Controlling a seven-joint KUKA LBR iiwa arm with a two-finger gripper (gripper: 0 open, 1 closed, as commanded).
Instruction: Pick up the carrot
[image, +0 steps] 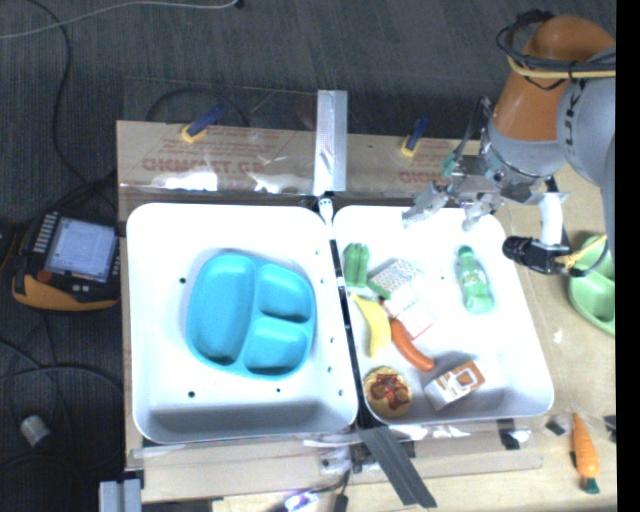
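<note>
Carrot (411, 346) lay untouched in right bin (520, 300), beside banana (373, 325). Your gripper (452, 203) hovered over bin's far rim, well apart from carrot, fingers spread, empty. Whole pick remained.

A dark grey carpeted floor (60, 110) surrounds the wooden bench (250, 150), with thin cables trailing at ten o'clock. At nine o'clock a handheld control pendant (70, 255) lies on the floor. A small grey object (34, 430), possibly a cap, sits at seven o'clock.
</note>
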